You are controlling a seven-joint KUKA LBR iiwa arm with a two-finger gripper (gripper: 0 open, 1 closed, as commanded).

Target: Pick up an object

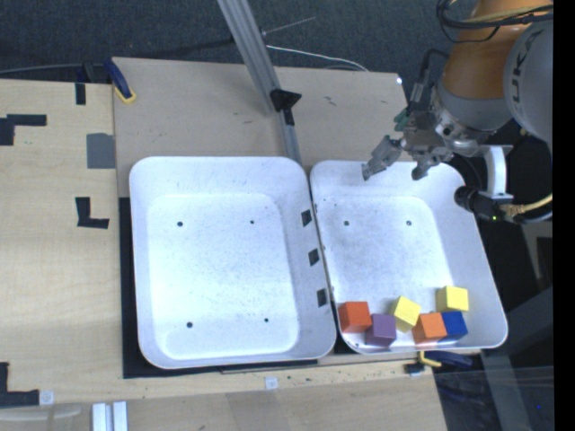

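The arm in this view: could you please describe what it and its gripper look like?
The arm is grey with a rounded orange band above the wrist and dark lettering on its side. Black cables loop over the band. The gripper is dark metal with two slim fingers, beside a white bracket.

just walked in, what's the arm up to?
The arm's gripper hangs open over the far edge of the right bin, with nothing between its fingers. The blocks sit bunched at that bin's near edge: two orange, two yellow, one purple, one blue. No pick yet, and the gripper is well away from the blocks.
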